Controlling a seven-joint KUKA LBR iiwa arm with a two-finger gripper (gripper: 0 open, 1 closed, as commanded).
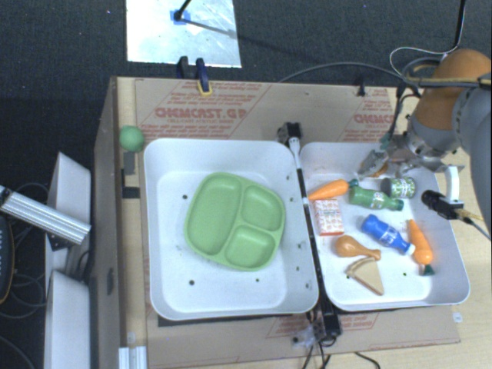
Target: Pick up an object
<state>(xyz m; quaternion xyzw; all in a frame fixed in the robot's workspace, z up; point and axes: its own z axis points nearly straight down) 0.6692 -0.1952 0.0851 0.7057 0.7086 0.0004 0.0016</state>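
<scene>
You've got 2 white bins here: the left bin (165,206) holds a pale green divided plate (234,220), all 1 flat shade. The right bin (450,279) is where the colour is: an orange carrot (329,190), a second orange carrot (420,244) with a dark green tip, a green bottle (374,199), a bright blue bottle (387,234) with a white label, a green-and-silver can (402,187), a white card (329,218) with red print, and a tan pear-shaped toy (352,246). The bench board (254,106) is brown with red lettering. A green ball (131,137) sits at its left edge. The arm (450,98) is grey with orange.
</scene>
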